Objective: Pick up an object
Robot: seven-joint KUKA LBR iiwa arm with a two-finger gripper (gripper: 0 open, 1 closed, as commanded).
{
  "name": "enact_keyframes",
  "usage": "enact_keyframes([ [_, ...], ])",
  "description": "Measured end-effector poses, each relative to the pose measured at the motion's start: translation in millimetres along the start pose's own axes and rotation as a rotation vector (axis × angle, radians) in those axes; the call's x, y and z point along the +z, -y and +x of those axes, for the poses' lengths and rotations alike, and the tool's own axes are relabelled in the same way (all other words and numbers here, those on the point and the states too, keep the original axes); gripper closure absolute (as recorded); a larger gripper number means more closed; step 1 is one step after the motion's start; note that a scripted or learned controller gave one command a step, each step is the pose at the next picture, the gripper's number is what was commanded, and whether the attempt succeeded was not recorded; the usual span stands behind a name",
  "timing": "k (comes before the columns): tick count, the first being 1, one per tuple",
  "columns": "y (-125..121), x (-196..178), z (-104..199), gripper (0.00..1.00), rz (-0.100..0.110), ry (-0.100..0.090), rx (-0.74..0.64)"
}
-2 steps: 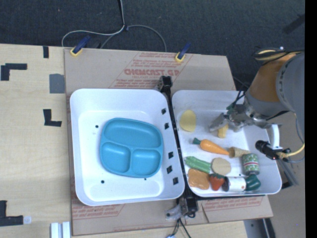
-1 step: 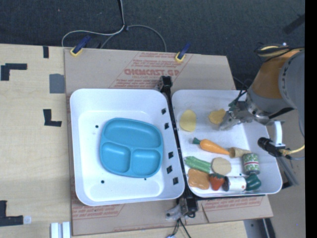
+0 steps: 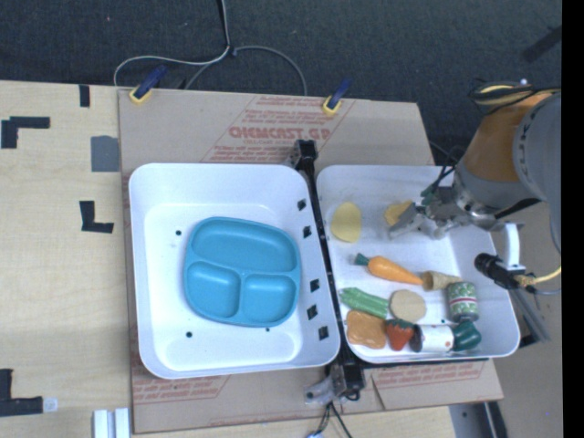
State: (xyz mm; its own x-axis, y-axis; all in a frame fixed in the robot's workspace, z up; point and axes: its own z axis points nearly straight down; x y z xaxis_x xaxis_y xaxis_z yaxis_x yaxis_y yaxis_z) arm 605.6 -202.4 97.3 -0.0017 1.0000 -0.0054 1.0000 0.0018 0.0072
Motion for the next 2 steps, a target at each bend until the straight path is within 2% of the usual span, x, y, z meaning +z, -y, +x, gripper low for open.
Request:
enact_keyframes([
  [1,-60.0,11.7,55.5,0.00,0.003,-0.004,-0.006],
  [2,-58.8,0.3,51.8,1.00,0.002,-0.002,-0.002],
])
